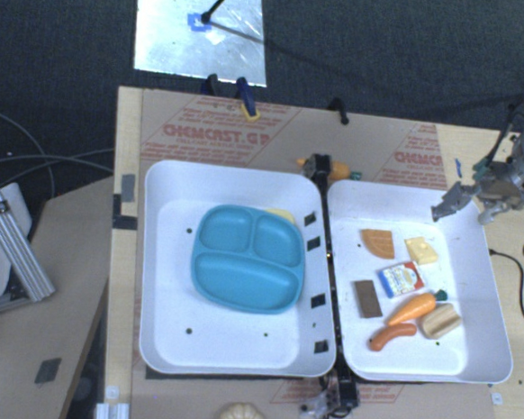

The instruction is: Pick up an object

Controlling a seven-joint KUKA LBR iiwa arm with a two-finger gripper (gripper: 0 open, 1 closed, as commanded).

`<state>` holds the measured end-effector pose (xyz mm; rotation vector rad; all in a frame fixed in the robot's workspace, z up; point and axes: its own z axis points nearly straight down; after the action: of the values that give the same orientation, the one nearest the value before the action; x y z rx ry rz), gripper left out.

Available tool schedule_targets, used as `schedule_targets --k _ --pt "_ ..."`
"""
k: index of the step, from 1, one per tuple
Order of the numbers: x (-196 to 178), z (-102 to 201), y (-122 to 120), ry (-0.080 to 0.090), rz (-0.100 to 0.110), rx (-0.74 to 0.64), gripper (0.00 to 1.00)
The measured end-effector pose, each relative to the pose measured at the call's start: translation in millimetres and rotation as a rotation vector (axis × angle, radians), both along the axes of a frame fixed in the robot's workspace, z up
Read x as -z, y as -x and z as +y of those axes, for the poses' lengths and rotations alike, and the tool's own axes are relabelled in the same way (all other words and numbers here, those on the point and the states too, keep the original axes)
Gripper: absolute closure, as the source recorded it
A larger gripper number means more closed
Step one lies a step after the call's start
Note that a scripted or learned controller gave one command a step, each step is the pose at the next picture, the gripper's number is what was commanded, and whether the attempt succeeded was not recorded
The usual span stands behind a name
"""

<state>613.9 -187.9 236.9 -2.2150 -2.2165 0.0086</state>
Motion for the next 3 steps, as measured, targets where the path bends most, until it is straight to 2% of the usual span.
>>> schedule_targets --k 1,3 --pt "-7.3 0.6 -2.5 0.002 -0.012 -0.003 0.0" --pt "101.7 -2.1 8.6 0.002 -0.008 0.0 0.0"
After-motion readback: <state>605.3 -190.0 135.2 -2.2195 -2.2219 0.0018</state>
